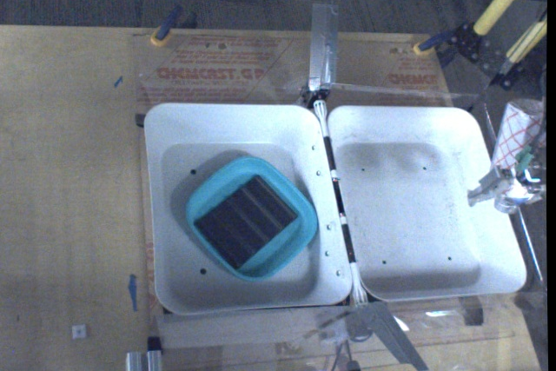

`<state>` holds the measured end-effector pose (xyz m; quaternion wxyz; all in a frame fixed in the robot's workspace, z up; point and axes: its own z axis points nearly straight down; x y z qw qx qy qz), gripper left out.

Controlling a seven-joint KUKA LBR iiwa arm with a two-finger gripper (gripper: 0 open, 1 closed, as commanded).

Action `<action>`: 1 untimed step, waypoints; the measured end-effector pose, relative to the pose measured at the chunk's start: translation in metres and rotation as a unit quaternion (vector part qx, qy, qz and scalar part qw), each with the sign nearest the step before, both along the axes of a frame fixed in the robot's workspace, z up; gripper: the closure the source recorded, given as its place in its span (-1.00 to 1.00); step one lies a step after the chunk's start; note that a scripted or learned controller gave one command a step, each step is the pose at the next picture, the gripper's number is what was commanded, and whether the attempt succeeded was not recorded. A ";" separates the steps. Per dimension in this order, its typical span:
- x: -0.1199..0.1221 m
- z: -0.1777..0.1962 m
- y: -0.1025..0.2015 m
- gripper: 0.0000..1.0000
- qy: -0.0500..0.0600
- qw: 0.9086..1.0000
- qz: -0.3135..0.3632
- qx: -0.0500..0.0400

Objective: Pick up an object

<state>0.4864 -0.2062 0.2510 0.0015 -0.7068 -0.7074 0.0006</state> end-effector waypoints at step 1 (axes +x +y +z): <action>0.094 -0.023 0.038 -1.00 -0.001 0.986 -0.167 -0.002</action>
